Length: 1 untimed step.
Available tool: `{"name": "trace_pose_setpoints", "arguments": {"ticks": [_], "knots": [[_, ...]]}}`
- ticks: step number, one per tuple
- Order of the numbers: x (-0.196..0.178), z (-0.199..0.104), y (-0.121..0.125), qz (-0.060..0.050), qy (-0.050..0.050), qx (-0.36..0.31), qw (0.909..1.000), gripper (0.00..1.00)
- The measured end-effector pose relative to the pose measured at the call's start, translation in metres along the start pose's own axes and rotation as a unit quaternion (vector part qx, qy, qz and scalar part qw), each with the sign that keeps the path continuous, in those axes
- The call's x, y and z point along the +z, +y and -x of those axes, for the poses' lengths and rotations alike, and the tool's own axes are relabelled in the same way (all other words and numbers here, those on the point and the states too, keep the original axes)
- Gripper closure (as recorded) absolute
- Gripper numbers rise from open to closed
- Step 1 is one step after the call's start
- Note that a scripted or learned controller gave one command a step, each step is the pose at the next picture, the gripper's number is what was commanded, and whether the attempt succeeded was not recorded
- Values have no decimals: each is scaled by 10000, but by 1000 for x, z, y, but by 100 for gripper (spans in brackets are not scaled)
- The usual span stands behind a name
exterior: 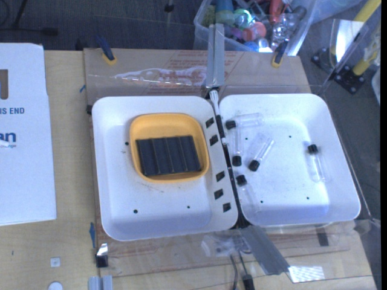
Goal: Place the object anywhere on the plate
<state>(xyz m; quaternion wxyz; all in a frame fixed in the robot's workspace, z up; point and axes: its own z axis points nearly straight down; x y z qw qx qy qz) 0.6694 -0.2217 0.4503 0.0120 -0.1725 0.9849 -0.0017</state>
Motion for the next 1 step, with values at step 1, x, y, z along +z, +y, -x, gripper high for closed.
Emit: {"name": "trace_pose_setpoints", "arguments": {"ticks": [1], "knots": [[0, 0, 0, 1, 1, 1, 10000, 0]]}}
